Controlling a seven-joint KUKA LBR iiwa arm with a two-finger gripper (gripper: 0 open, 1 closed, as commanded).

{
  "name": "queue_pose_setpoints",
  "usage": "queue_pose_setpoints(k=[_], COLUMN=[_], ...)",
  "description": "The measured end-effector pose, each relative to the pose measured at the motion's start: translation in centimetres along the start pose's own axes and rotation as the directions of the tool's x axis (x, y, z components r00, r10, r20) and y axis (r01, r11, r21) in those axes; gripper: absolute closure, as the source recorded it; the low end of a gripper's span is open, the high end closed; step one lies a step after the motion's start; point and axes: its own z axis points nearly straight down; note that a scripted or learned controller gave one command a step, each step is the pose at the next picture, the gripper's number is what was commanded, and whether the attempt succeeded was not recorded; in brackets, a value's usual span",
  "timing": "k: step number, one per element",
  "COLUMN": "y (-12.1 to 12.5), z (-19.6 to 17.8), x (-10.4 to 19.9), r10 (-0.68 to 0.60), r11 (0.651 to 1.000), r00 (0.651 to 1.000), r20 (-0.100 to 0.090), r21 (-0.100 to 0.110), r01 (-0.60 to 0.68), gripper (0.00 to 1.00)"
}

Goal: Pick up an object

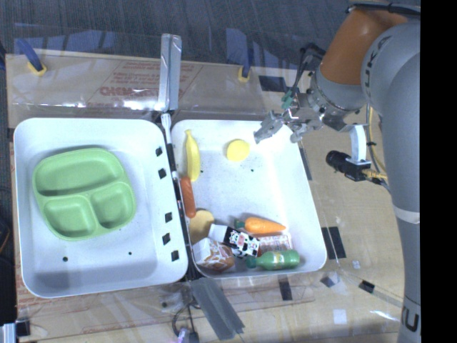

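Bins (86, 263): white plastic, smooth, faint sheen. Tray (78, 170), left of frame: green plastic, matt. Banana (192, 156), carrot (264, 226): glossy moulded plastic (toy-like). Bench (343, 277), lower right: pale wood. Arm (400, 120): grey, satin casing.

This is a robotics lab. A grey-and-orange industrial arm (400, 120) leans over a desk (350, 213) covered in clear sheeting and marked with black tape. On it, the right bin (285, 177) holds plastic toy food (264, 226) and the left bin (28, 263) a green tray (84, 191). Grey carpet (143, 6) lies beyond.

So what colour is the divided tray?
Light green; the divided tray shows best in the camera view.
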Motion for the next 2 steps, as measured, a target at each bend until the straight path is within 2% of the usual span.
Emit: queue_pose_setpoints(k=[1, 2], y=[-0.3, 3.0], z=[8.1, 13.9], x=[1.5, 4.4], r10=[-0.26, -0.267], r11=[0.966, 0.964], r00=[0.966, 0.964], r20=[0.0, 0.002], r21=[-0.001, -0.003], r01=[0.26, 0.267], gripper=[0.0, 0.0])
